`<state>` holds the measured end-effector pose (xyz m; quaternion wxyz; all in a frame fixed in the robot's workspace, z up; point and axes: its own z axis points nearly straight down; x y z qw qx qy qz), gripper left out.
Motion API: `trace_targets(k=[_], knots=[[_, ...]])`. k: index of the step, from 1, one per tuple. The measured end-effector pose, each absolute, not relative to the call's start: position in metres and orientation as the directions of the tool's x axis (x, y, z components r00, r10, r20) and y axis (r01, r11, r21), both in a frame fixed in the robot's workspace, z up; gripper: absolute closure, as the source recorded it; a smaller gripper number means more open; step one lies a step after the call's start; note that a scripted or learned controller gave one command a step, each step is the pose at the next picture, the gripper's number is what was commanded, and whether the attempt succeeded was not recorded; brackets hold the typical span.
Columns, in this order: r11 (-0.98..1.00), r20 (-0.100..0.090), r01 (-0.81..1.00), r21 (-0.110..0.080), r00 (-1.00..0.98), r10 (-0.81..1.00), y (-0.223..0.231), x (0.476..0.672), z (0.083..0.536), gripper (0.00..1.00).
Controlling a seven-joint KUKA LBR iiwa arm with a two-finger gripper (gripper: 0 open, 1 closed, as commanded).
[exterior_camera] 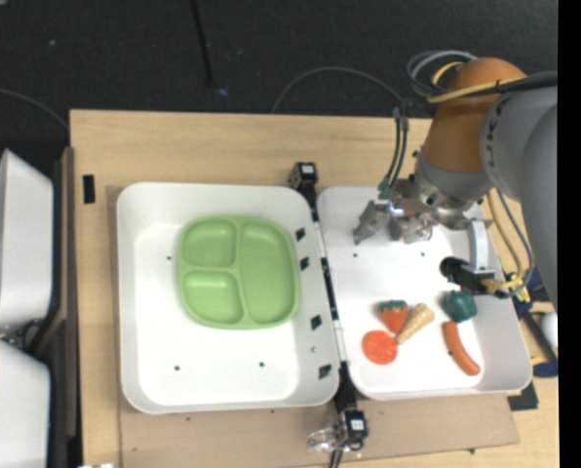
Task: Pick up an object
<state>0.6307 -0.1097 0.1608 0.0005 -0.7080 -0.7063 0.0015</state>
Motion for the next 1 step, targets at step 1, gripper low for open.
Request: trace_targets(k=[1], knots=[[-0.002, -0.002, 1.000, -0.001, 0.002, 1.000, -0.1104, 0.6224, 0.1152, 0.00]])
